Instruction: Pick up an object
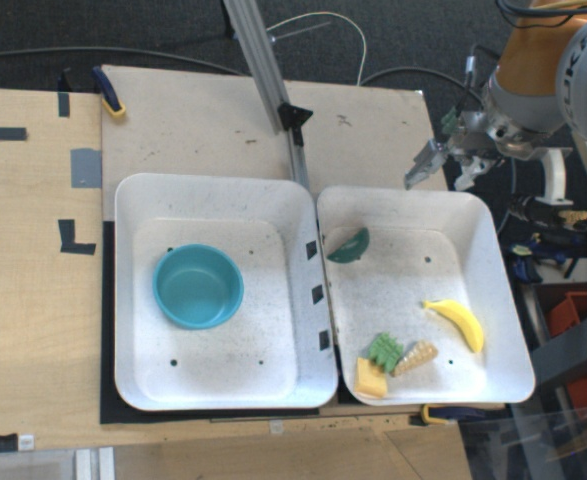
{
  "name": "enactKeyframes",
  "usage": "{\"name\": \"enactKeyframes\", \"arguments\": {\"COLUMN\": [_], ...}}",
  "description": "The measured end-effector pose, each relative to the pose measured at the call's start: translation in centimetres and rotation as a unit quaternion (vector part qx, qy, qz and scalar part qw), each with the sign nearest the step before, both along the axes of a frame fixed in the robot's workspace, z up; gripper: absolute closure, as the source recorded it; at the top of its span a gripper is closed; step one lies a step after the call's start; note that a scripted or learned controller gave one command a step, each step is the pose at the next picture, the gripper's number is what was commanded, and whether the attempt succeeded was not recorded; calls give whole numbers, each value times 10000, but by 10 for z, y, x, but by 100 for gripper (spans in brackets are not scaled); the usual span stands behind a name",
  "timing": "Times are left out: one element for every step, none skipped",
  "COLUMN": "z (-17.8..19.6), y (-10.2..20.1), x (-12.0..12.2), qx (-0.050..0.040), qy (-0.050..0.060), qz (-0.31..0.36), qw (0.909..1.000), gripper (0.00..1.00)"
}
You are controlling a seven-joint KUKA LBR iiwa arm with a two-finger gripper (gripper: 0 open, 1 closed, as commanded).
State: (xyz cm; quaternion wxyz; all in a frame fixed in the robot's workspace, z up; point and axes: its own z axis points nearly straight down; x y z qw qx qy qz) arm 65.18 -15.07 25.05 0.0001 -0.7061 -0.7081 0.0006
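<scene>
**Mia:** Yellow clip (435, 415) at the very front edge of the bench, see it? Just behind it is the right bin (493, 268), and that bin has the toys in it.

**Ben:** What toys?

**Mia:** Right at the front there is a yellow block (371, 379). A green bumpy toy (384, 349) sits beside it, touching a tan one (416, 357). A banana (458, 322) lies a bit to the right, apart from them. A dark green piece (350, 246) is near the back, close to the wall between the bins.

**Ben:** And the other bin?

**Mia:** The left bin (133, 268) has a teal bowl (198, 286) in it.

**Ben:** Did the robot grab anything?

**Mia:** Not yet. The gripper (445, 166) hangs over the back right corner of the right bin, up high. Its fingers (419, 171) look spread apart, with nothing between them, but it is small and a bit blurry, so I am only fairly sure.

**Ben:** So what is left?

**Mia:** All of it, I think. The arm has to choose a toy, go down, squeeze it and lift. Every toy lies flat in the bin, well away from the gripper.
</scene>
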Motion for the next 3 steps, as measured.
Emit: {"name": "enactKeyframes", "arguments": {"z": [0,-44,-93], "y": [0,0,-6], "x": [0,-4,0], "qx": [-2,1,0], "qy": [1,23,25], "qz": [-1,-5,-5], "qw": [10000,10000,10000], "gripper": [0,0,0]}}
